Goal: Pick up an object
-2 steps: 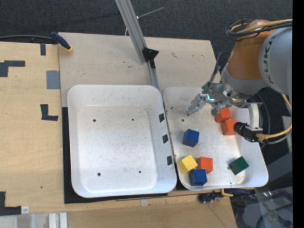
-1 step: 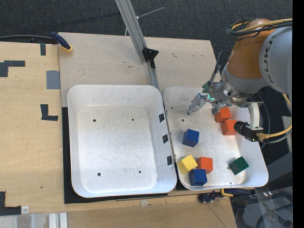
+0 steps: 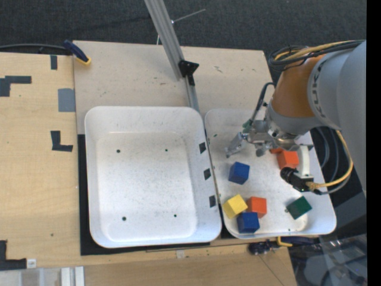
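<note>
Hovering over right bin (image 3: 226, 124), gripper (image 3: 245, 146) just above blue cube (image 3: 239, 173), jaws spread apart, nothing between them.

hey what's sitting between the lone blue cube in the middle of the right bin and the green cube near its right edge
Nothing. In the camera view, the stretch from the blue cube to the green cube is bare white floor of the right bin. The orange cube lies just below that line.

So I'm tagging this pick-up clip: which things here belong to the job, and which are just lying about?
Job:
pincer
blue cube
second blue cube
yellow cube
orange cube
orange block
green block
right bin

Lying about:
left bin
blue-and-yellow clamp
metal pole
</note>
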